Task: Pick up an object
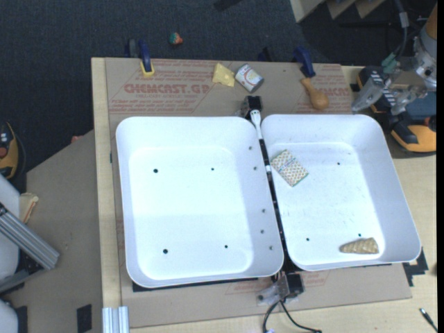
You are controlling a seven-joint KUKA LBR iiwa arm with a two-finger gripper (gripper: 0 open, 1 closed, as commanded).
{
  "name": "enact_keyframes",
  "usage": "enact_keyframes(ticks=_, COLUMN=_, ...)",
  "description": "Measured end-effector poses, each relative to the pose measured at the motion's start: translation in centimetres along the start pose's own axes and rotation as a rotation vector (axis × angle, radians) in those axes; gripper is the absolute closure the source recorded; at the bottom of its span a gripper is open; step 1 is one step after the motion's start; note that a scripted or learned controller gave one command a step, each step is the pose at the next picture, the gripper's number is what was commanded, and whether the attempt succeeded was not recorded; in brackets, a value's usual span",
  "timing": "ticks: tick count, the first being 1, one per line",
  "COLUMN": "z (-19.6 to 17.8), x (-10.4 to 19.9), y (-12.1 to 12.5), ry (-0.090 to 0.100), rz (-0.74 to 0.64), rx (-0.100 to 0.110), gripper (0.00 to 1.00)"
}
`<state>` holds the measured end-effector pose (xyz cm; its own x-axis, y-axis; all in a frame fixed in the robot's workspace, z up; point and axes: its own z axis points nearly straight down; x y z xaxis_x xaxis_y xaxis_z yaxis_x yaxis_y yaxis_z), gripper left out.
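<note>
While tilted diagonally, the patterned packet (289,168) lies flat.

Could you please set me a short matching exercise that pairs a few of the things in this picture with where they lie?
Things:
1. patterned square pad
2. tan cone-shaped piece
3. yellow wedge
4. wooden-handled tool

Places:
A. on the board behind the left bin
B. near the right bin's front right corner
C. on the board behind the right bin
D. in the right bin, close to its left wall

Pairs: 1-D, 2-B, 3-A, 4-C
</note>
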<state>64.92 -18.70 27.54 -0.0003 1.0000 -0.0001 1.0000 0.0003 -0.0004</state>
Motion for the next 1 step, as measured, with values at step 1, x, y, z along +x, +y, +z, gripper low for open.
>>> enact_keyframes(ticks=1, z=-15.04, x=7.0, y=-2.5, ry=-0.002, rz=-0.008, rx=-0.019, gripper=0.0)
